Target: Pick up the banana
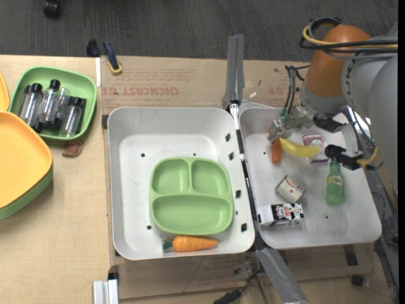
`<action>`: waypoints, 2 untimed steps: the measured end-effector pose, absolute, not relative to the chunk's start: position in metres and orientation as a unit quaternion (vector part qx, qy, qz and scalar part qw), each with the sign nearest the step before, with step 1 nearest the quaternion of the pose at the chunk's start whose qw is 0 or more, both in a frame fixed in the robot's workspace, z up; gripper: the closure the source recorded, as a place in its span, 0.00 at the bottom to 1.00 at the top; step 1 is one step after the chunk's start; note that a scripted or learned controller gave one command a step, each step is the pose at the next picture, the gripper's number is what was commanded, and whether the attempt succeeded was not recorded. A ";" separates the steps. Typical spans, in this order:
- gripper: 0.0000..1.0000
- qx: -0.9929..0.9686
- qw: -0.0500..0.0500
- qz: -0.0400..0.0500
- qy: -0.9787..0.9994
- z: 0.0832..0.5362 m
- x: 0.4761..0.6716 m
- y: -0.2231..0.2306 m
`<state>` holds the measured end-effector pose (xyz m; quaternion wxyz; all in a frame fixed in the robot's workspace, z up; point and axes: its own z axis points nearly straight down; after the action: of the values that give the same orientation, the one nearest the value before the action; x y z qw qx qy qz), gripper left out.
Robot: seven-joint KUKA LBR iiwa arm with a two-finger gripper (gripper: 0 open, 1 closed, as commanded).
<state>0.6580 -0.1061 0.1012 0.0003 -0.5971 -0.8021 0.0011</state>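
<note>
Carrot (194, 243) against left bin's (126, 189) front edge; banana (300, 147) mid-bin beside gripper (283, 126).

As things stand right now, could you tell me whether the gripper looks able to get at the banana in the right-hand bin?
Probably yes. The gripper hangs right at the banana's left end, with nothing lying over the fruit. A small orange piece sits close beside that end and could crowd the fingers; the green bottle stands clear.
</note>
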 end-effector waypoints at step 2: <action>1.00 -0.547 0.000 0.001 -0.837 0.272 0.545 -0.087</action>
<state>0.5447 -0.0873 0.2723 0.0003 -0.5467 -0.8373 0.0006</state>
